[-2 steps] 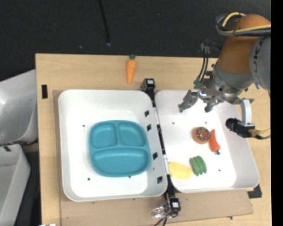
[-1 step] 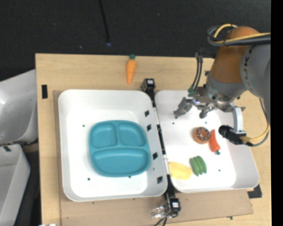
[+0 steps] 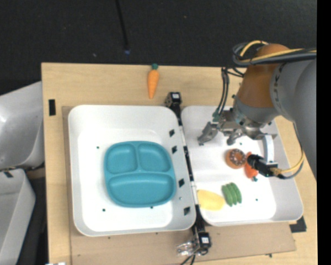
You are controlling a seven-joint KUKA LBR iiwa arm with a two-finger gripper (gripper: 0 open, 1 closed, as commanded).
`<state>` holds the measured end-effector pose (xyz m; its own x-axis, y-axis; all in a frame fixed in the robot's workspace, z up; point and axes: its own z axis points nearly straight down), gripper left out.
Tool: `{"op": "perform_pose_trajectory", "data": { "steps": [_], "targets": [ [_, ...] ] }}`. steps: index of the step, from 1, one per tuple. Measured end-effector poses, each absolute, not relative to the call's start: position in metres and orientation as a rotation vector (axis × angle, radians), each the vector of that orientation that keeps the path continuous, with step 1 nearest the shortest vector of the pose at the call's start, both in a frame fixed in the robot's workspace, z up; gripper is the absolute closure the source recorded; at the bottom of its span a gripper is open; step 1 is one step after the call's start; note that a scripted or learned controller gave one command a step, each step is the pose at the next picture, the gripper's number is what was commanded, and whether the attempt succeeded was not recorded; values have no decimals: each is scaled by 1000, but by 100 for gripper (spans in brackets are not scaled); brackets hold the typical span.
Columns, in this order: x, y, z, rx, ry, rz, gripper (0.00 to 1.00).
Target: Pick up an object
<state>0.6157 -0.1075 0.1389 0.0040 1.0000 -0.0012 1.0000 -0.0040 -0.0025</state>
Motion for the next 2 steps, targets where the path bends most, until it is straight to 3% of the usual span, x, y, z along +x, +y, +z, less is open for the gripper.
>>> {"op": "perform_pose_trajectory", "data": {
  "steps": [1,2],
  "targets": [
    [617,-109,153,-2234,-2215,-2,100],
    [612,-110,215,-2232,-2218,-5,100]
  ]
}}
